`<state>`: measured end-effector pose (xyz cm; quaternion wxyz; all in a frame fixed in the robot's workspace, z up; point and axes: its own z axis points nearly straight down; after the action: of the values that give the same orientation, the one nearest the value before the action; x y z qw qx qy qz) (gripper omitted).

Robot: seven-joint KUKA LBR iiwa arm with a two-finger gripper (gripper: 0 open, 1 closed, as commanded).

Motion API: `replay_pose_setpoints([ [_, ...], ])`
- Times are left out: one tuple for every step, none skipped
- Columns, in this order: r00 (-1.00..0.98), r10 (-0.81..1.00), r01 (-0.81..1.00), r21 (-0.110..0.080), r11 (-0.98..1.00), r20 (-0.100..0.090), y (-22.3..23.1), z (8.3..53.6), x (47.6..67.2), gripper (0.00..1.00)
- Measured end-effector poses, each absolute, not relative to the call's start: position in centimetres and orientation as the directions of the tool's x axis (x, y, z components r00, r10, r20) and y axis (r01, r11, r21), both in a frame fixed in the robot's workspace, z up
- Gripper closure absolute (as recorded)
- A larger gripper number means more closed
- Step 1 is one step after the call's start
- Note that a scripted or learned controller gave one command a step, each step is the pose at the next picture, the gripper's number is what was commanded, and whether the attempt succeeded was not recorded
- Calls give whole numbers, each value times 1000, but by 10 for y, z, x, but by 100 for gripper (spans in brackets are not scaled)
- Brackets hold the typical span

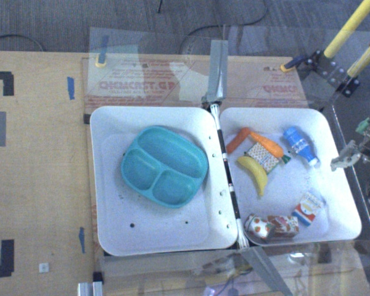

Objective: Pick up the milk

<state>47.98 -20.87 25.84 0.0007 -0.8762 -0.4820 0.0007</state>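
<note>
At the near edge of the right bin [342, 230], a red-and-white packet [271, 226] is found lying on its side. The milk [308, 207], a small white carton with red and blue print, is noted just beside it toward the near right corner, lying tilted. Whether the two touch cannot be told.

Further in, a banana [254, 172] is recorded near the bin's middle, with a chequered packet [264, 158] and two carrots [259, 142] beyond it. A blue bottle [298, 144] lies towards the far right. All are well apart from the milk.

What is taken for the gripper [348, 156] is seen at the bin's right rim, beyond the milk and apart from it. Nothing is seen held, and whether it is released or clenched cannot be told.

In the left bin [111, 227] a teal divided plate [165, 166] is noted; it is of no concern here.

It is judged that the approach has yet to be made. The gripper should be brought over the carton's middle and turned across its narrow width. The descent should be kept clear of the red-and-white packet and the bin wall. A tilted carton may slip, so a level, centred closure is advised.
</note>
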Motion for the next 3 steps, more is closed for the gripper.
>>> replay_pose_setpoints([
  [670,742,742,-3,-670,3,-202,95,480,0],
  [674,738,738,-4,-674,-1,-204,103,479,100],
  [884,467,467,-2,-884,-2,-206,206,480,100],
])
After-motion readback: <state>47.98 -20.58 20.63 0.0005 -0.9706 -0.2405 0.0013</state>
